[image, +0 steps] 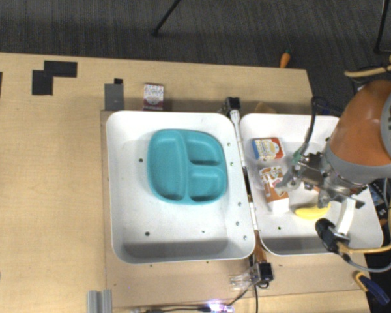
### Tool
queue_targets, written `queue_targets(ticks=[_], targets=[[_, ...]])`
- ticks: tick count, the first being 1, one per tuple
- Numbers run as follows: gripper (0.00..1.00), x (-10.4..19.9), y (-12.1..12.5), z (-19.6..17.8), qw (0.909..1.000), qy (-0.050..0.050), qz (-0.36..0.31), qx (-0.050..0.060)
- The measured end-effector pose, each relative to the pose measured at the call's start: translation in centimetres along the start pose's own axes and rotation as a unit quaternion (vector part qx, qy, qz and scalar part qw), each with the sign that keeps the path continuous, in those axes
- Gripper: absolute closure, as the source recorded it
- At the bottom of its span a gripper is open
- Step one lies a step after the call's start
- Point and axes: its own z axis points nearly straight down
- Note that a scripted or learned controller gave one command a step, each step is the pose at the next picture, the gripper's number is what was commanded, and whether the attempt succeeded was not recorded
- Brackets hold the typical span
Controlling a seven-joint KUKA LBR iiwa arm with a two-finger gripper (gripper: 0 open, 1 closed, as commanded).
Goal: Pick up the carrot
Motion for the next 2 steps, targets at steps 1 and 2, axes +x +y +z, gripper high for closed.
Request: queue_targets(ticks=[1, 2], targets=[[0.00, 0.0, 0.0, 0.0, 1.0000, 0.000, 0.000, 0.000], [0.00, 0.7, 7.2, 6.9, 0.9996, 0.000, 0.026, 0.002]])
